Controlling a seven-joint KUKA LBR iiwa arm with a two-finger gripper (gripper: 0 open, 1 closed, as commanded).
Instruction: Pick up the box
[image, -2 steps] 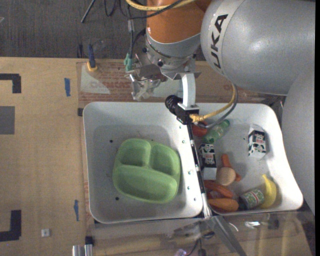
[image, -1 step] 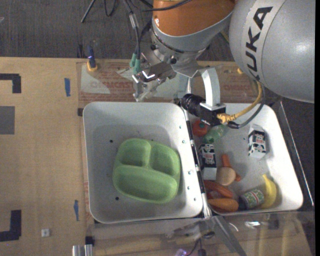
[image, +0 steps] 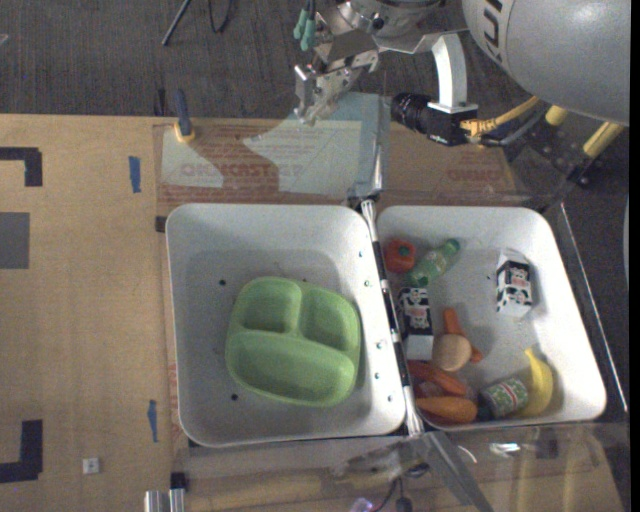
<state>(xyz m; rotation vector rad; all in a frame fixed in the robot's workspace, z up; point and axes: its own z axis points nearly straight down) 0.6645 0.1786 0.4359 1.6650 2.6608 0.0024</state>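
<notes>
Two white bins (image: 190, 240) on bench, box (image: 513, 285) in right bin, gripper (image: 318, 88) raised behind them, state unclear

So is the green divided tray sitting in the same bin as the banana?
No, the green tray lies in the left bin, while the banana is in the right bin.

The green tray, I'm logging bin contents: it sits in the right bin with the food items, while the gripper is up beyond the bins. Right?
Not quite. The camera view shows the green tray in the left bin, alone; the food items lie in the right bin. The gripper is indeed up beyond the bins.
</notes>
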